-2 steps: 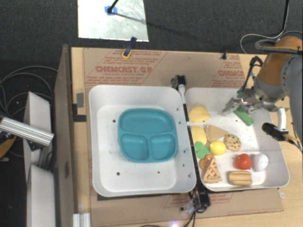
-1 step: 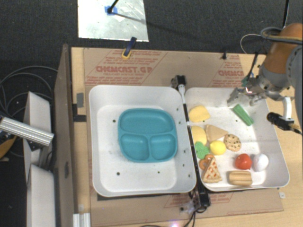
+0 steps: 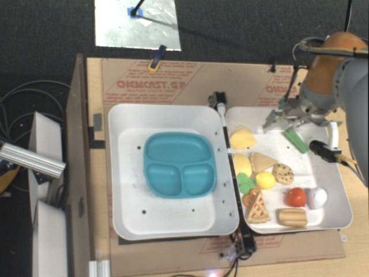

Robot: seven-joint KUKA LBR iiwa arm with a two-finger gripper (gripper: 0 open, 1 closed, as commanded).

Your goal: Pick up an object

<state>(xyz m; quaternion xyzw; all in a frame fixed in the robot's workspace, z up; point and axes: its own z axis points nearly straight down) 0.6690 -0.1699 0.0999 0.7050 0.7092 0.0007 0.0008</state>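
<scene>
At the upper right of the frame the gripper (image 3: 286, 118) hangs over the right bin (image 3: 340, 215), whether its jaws are released or clenched I cannot tell, and the green piece (image 3: 296, 140) just below it looks light, stiff, best pinched across its narrow sides.

- A teal divided tray (image 3: 179, 164) lies flat in the middle of the left white bin (image 3: 130, 133), with three compartments.
- The brown cardboard sheet (image 3: 173, 78) under both bins carries red printed lettering.
- A yellow and blue clamp (image 3: 156, 59) sits at the cardboard's far edge.
- A shiny square plate (image 3: 138, 16) rests on the dark floor beyond the bench, with a small blue piece (image 3: 135, 12) on it.
- Black cables (image 3: 31, 100) loop at the left, near a metal bar (image 3: 31, 159).
</scene>
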